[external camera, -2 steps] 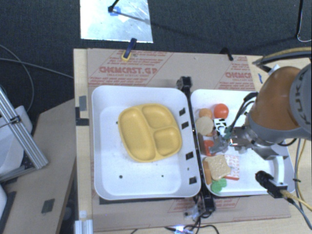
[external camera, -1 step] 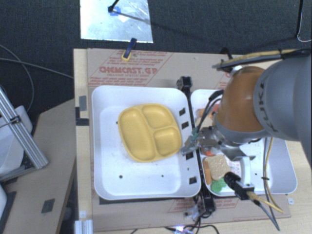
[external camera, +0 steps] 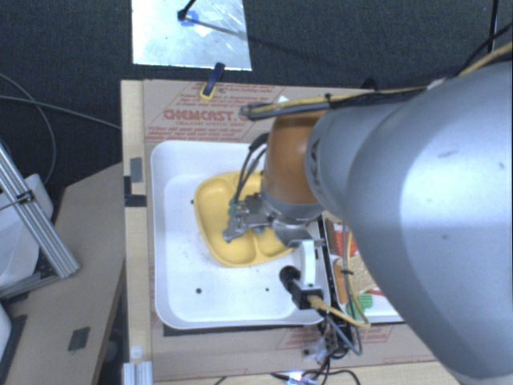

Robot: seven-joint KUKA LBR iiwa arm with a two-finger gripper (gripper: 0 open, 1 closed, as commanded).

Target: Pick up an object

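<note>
the yellow object point(external camera: 223, 219) lies in the middle of the left bin point(external camera: 172, 215), with the jaws point(external camera: 237, 227) low over its 3 o'clock side. whether they are spread or pinching, i cannot tell. the smooth, rounded shell could slip out if gripped off-centre. the arm point(external camera: 417, 215) hides the right bin point(external camera: 377, 303) and the object's far edge.
</note>
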